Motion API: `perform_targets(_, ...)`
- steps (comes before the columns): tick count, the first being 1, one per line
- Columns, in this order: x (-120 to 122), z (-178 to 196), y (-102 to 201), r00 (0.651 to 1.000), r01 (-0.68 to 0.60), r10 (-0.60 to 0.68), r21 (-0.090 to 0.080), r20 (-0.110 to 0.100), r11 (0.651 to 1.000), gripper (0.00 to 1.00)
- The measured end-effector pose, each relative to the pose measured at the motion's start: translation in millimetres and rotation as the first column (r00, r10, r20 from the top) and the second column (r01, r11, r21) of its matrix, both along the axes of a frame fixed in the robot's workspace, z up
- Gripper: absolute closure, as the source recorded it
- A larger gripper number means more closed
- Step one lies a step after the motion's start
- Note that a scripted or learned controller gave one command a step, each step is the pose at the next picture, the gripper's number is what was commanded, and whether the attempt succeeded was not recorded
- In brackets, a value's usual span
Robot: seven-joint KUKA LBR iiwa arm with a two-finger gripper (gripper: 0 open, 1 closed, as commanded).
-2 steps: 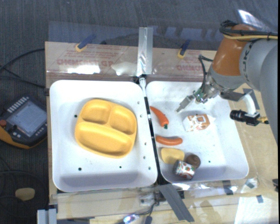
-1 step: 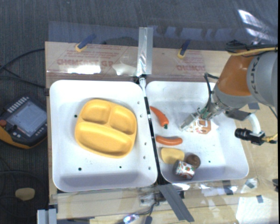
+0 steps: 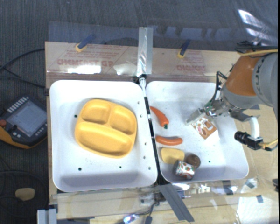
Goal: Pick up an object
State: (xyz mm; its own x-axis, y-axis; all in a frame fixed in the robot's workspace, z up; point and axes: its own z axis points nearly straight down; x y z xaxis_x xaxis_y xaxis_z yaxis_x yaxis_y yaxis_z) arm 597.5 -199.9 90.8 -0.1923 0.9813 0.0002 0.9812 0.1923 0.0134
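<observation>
Down front sits a small red-and-white can — farther back, the tool hovers over a brown-and-white packet, grip unclear.

A dark grey carpet covers the floor around the bench. The bench top is brown board under a clear sheet that catches glare, with two blue-and-yellow clamps at its far edge and a silver strip running down the middle. Black cables trail over the carpet at left, near a handheld pendant (orange body, grey screen). A small tan lump lies on the carpet lower left.
</observation>
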Motion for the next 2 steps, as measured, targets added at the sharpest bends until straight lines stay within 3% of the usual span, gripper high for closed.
perform_targets(1, 2, 9, 2, 1.0, -0.004, 0.004, 0.0, 0.002, 1.0, 1.0)
perform_targets(2, 34, 88, 56, 0.999, 0.03, -0.03, -0.004, -0.015, 1.0, 1.0)
